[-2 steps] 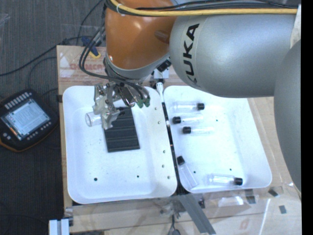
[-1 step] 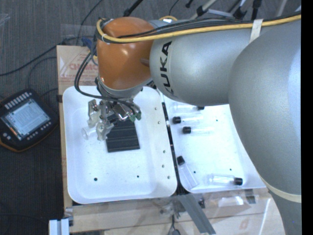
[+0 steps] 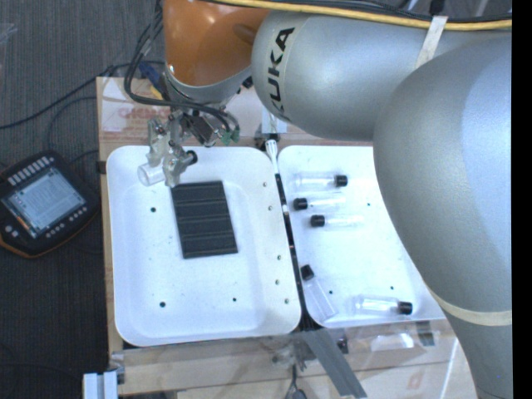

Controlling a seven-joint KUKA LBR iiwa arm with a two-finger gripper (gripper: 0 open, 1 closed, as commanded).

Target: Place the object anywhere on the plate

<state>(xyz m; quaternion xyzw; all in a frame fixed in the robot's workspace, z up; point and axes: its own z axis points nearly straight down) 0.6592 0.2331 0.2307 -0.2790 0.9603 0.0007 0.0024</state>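
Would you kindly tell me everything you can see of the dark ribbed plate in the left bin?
The dark ribbed plate is a flat, matte black rectangle, seemingly plastic or rubber, with grooves running across its width. It lies flat on the floor of the left bin, in the upper middle part, slightly skewed to the bin's edges. Nothing rests on its visible surface. The claw sits just beyond its upper left corner, with a clear tube at its tip.

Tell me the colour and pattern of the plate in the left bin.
The plate is black with ridged bands running across it, seen in the camera view.
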